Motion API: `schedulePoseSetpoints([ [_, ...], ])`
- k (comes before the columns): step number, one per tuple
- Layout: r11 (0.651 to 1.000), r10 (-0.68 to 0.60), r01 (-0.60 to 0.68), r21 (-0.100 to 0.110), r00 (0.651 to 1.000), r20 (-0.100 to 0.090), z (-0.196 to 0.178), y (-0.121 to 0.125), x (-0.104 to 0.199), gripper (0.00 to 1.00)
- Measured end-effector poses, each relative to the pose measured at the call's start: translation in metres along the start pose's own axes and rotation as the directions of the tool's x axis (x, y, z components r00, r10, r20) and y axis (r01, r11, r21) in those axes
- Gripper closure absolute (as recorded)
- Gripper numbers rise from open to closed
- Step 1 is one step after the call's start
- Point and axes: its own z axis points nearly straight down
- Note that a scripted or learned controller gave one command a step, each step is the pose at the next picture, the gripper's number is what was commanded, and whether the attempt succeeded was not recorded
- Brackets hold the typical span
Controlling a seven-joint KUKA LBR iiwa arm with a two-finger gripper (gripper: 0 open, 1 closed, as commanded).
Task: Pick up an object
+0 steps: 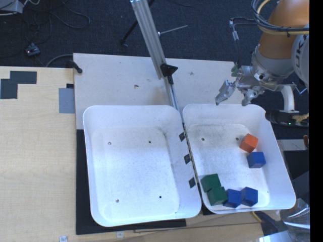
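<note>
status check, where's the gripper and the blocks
Gripper open, above right bin's far rim, holding nothing. Orange block, blue and green blocks untouched in right bin. Nothing in the way.

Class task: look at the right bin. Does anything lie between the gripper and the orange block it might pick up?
Nothing visible does. The gripper hangs over the far rim of the right bin, its fingers apart. The orange block lies nearer the camera on bare bin floor. A blue block sits just beyond it, on its near side.

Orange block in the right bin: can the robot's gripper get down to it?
Probably yes. The orange block sits apart from the blue block, nothing covers it, and the open gripper hangs above the right bin's far rim.
</note>
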Motion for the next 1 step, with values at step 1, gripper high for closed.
schedulePoseSetpoints([
  [1, 1.0, 0.011, -0.011, 0.004, 1.0, 0.001, 0.0362, -0.0298, -0.0497, 0.0],
])
